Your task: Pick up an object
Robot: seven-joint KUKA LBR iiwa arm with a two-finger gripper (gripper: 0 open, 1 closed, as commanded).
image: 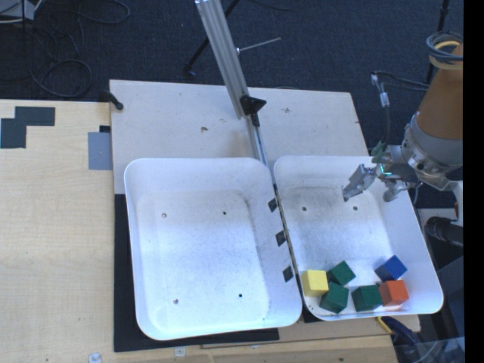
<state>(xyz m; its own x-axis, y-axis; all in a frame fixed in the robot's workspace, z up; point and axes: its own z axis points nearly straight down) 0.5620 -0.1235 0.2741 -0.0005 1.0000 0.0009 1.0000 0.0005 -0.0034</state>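
Several small blocks lie at the near end of the right bin [321, 210]: a yellow block [315, 281], three dark green blocks [342, 272] [334, 299] [366, 297], a blue block [391, 267] and an orange block [394, 292]. My gripper [373, 185] hangs over the far right part of that bin, well above and behind the blocks. Its two grey fingers [354, 184] stand apart, open, with nothing between them.
The left bin [200, 240] sits beside the right one, with small black clips along the shared rim. A slanted aluminium bar [227, 59] rises behind the bins. Cables run near the arm at the right.
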